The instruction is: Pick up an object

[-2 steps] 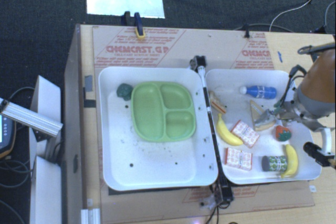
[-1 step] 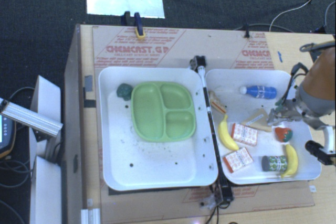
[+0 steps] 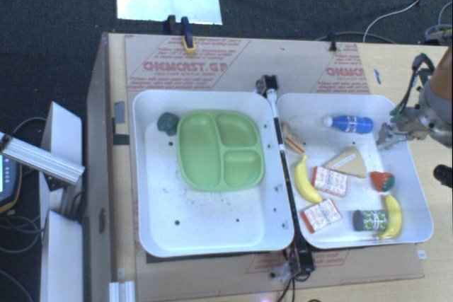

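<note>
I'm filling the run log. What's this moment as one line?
stage: approach | claw: over right bin's far right edge, nothing seen held | nearest: blue bottle | left bin: green tray

bench (image 3: 212, 60), 2 white bins: left (image 3: 152, 173), right (image 3: 417, 212)

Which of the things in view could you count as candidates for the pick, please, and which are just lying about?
For the pick, all in the right bin:
blue bottle
cheese wedge
strawberry
two bananas
two snack boxes
dark can
pincer, at that bin's right rim

Lying about, in the left bin:
green divided plate
dark green lump
</note>
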`<state>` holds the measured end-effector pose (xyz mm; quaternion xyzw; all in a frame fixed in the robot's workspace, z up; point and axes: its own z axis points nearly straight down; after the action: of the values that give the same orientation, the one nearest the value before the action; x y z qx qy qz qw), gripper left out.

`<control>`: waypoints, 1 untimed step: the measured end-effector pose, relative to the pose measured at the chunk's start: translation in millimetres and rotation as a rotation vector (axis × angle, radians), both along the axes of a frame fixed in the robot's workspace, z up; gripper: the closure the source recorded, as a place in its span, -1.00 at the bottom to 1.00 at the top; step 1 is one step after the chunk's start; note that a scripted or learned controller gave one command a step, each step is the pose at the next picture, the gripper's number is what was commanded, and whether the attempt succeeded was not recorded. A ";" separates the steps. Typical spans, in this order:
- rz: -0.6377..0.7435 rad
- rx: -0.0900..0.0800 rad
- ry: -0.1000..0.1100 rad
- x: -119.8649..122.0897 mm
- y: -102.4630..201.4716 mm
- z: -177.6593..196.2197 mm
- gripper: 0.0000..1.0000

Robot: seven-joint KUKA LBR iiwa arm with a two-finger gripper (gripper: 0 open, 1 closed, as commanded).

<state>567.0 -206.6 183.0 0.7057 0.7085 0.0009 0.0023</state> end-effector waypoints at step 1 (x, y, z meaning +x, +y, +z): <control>0.000 0.001 0.002 -0.4 0.1 -0.7 -1.00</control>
<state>566.5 -206.5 182.3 0.7058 0.7084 0.0005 0.0015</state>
